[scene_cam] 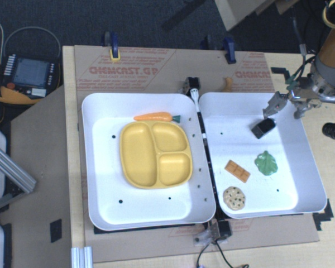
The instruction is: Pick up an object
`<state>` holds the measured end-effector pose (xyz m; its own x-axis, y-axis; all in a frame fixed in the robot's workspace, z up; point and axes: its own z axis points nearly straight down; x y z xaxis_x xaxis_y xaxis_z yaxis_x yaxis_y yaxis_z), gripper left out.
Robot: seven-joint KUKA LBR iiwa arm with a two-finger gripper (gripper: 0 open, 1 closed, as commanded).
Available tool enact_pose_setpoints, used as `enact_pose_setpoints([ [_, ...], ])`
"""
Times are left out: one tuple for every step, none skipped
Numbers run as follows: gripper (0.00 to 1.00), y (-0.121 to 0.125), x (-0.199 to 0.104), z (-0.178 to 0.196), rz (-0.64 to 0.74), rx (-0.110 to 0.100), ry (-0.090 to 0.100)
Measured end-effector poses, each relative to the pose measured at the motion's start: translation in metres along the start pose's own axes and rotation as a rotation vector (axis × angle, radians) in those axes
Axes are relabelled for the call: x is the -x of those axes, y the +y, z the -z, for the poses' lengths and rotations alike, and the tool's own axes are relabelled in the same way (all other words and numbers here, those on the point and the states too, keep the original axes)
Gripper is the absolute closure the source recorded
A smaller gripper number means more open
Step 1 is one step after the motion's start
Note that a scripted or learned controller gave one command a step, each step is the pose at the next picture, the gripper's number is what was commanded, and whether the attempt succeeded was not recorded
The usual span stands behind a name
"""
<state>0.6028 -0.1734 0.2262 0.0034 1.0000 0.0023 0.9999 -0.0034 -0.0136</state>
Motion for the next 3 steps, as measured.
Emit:
enact_pose_setpoints([
  [0.00,0.003,-0.001,0.008,0.004,0.014,-0.003],
  [0.00,0.007,0.006,-0.038,0.003,0.008,-0.002],
  [0.00,0.000,0.004,-0.083,0.003,0.008,-0.001],
])
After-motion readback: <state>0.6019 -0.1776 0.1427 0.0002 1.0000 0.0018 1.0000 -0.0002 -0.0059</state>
